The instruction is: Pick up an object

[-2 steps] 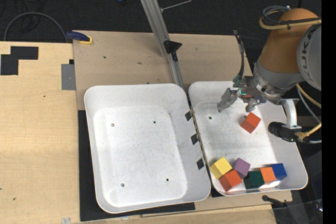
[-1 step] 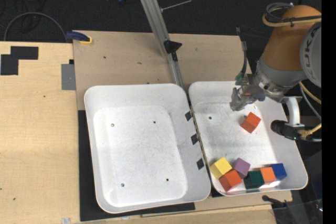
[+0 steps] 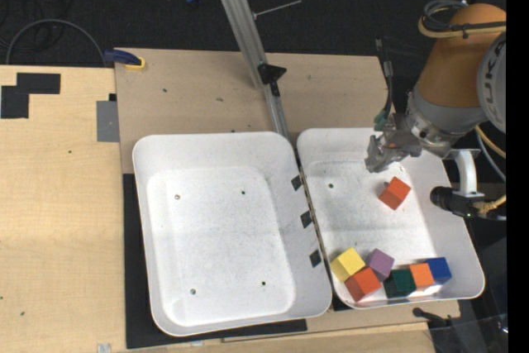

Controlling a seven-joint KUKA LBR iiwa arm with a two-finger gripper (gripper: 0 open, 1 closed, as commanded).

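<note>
Claw hangs over the right bin, upper half, w/ the lone orange cube just beside it at approx 5 o'clock. Cube looks tilted, a corner up, apart from the claw tips; nothing visibly pinched. Can't tell if claw fingers are spread or pressed together, too small and dark.

Best target, in my judgement: that orange cube, since it's well apart from the rest and from the walls. To do it well: shift claw toward 5 o'clock until centred over the cube, turn wrist to square w/ two flat faces, then drop straight. The tilt could make it slip or roll out.

Other stuff: cluster at the bin's 6 o'clock edge – yellow cube, purple cube, red cube, green cube, a 2nd orange block, blue cube – packed touching, hard to get fingers between. Left bin sits alongside. Slanted aluminium rail at 12 o'clock on the tabletop, not in the path.
</note>
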